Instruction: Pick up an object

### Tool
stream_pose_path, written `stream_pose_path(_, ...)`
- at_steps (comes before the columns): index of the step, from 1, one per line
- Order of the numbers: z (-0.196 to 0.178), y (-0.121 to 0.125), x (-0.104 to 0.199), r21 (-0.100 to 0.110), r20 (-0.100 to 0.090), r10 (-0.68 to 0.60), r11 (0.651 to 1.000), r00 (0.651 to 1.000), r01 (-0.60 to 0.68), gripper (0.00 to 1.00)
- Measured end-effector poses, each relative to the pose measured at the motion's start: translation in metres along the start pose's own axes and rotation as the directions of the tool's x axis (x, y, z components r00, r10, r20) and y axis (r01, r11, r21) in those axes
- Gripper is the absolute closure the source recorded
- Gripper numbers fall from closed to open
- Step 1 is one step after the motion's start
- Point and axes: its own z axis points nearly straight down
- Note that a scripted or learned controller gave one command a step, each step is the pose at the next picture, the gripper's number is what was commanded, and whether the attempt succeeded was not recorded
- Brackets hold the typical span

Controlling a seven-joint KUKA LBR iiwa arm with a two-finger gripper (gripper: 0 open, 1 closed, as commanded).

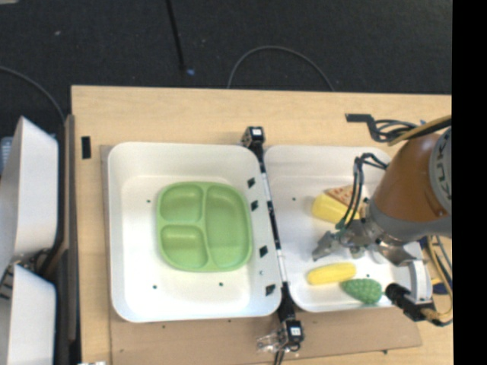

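Yellow corn-like toy [331, 274] lies in right bin [297, 166], front area, just beside green toy [362, 290]. Likely light, hard, smooth plastic; may roll. Long axis runs left-right; grip across its middle. Gripper [335, 242] just above it, fingers look spread, holding nothing.

Bench [190, 112] bears two white bins [125, 204]

The arm [415, 181] reaches in from the right, wrist bent downward, its gripper [340, 243] hanging low with fingers spread apart.
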Motion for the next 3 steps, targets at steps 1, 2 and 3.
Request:
stream_pose_path(1,0.026,0.0,-0.001,-0.001,0.0,0.001,1.0,1.0,-0.001,0.0)
stream_pose_path(2,0.014,0.001,-0.001,-0.005,-0.001,0.007,1.0,1.0,-0.007,1.0)
stream_pose_path(3,-0.03,-0.001,-0.006,-0.009,0.001,0.006,1.0,1.0,-0.006,1.0)
